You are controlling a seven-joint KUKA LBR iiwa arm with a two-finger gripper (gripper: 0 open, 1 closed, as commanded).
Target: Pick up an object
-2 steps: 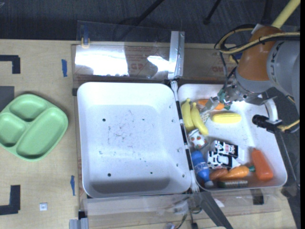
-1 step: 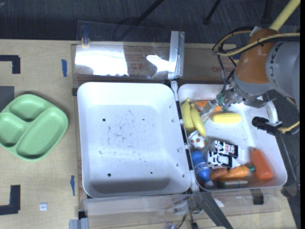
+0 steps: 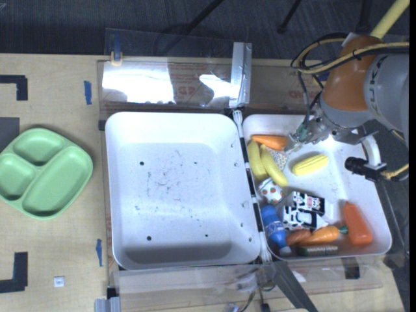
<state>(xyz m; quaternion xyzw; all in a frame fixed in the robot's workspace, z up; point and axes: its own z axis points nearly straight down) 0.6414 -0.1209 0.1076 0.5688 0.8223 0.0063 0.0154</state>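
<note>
Far left on the bench (image 3: 71, 83): green divided plate (image 3: 43, 172), well apart from the bins. Next, left bin (image 3: 123, 135), wide bare floor. Right bin (image 3: 380, 236), crowded along its left wall: bananas (image 3: 265, 162), carrot (image 3: 269, 141), small ball (image 3: 271, 192), blue item (image 3: 272, 217); corn cob (image 3: 309, 164) mid-bin; orange pieces near front rim. Gripper (image 3: 304, 134) low over back edge near carrot; jaw state cannot be told.

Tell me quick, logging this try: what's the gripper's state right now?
Gripper: low over the right bin, near the corn; open or shut cannot be told.
</note>
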